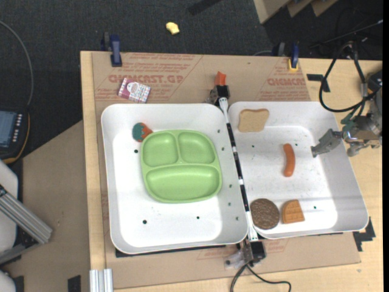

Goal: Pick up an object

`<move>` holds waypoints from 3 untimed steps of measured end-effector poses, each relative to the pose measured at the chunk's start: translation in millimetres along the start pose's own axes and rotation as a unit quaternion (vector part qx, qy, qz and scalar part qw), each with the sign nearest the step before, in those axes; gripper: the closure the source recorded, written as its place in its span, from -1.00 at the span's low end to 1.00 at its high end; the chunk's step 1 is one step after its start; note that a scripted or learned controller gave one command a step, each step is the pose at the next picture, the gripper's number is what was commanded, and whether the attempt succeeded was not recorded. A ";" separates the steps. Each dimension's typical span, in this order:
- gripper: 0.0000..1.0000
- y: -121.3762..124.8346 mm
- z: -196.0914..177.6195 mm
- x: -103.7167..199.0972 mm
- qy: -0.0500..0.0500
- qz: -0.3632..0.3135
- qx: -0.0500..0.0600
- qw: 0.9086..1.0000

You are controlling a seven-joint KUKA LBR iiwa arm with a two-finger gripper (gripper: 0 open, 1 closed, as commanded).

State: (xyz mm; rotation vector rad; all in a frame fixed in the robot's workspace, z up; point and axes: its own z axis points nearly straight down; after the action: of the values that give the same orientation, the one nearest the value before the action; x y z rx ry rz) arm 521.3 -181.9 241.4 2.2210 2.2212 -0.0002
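Observation:
The right bin [340,181] holds an orange-red sausage [289,160] near its middle, lying lengthwise. A slice of bread [253,120] sits in its far left corner. At the near left a round brown cookie [264,213] lies beside a small orange waffle piece [293,212]. My gripper [323,145] hangs over the right bin's right side, to the right of the sausage and a little apart from it. Nothing shows in its grasp.
The left bin [121,193] carries a green divided plate [180,165] and a small red-and-green toy [141,131] at the plate's far left corner. A pink card [134,90] lies on the bench behind that bin. Black cables [331,84] loop near the arm.

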 end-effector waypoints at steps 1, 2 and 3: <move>-1.00 28.4 164.7 14.0 0.001 -0.001 0.002 1.000; -1.00 59.1 156.7 62.5 0.000 -0.003 -0.002 1.000; 1.00 58.1 146.2 59.0 -0.001 0.000 -0.002 1.000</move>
State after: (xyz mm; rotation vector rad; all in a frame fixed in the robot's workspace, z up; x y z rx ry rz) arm 579.4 -123.0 95.1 2.2180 2.2187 0.0033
